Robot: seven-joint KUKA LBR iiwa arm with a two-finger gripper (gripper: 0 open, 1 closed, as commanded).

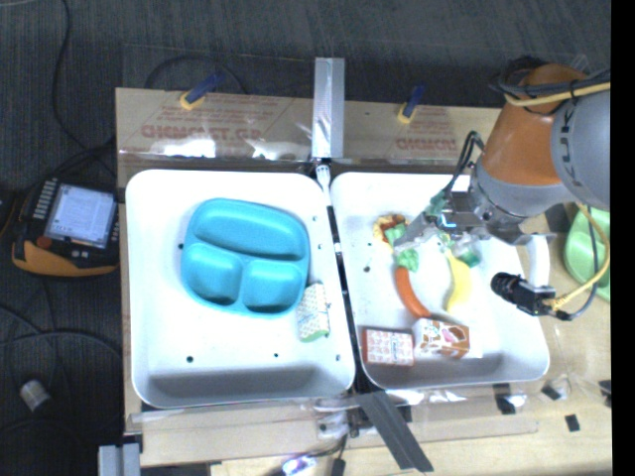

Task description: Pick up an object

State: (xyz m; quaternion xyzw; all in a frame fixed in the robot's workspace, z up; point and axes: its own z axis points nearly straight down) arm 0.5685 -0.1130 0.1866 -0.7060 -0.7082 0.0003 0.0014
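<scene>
The arm (541, 157), grey with an orange band, reaches in from the right over the right bin (516, 365). Its claw (444, 224) hangs low above the upper middle of that bin, close over a cluster of toy food, but whether it is released or clenched cannot be told from this angle, and nothing can be made out between its tips.

Just below the claw lies a carrot (409, 288), orange with a green top, slanting down toward the bin's middle. Beside it to the right lies a banana (458, 284), yellow and slightly curved. A small orange and yellow item (388, 227) sits at the upper left of the cluster, near the divider between the bins.

Along the bin's front wall rest two small cartons: a red one (387, 346) and, touching it on the right, an orange and white one (443, 338).

The left bin (159, 365) holds a blue divided tray (244, 254) and, near its lower right corner, a pale crumpled wrapper (314, 313). Both bins sit on the counter (149, 122).
</scene>
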